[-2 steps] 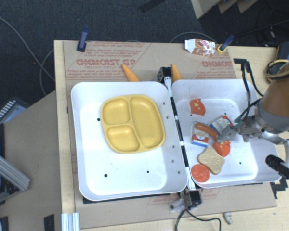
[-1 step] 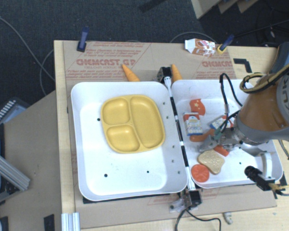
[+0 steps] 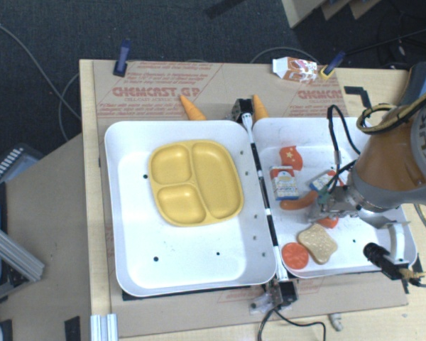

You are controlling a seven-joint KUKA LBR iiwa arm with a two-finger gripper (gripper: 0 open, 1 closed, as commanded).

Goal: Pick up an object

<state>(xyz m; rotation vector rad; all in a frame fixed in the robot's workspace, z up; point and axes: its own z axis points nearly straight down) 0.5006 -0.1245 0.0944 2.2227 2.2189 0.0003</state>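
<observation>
Tan toast (image 3: 318,242) below claw (image 3: 331,206) (near)

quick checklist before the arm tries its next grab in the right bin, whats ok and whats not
1. Gripper over the right bin, above the cluster of toy food: ok.
2. Finger state, open or shut: cannot tell; the wrist hides them from this slant.
3. Anything already held: cannot tell.
4. Targets apart enough for a clean grab: not ok. The sausage and milk carton touch, and the bread slice leans on the red disc.
5. Isolated option: ok, the red pepper piece lies by itself near the far wall.
6. Left bin with the yellow divided plate out of the arm's way: ok.
</observation>
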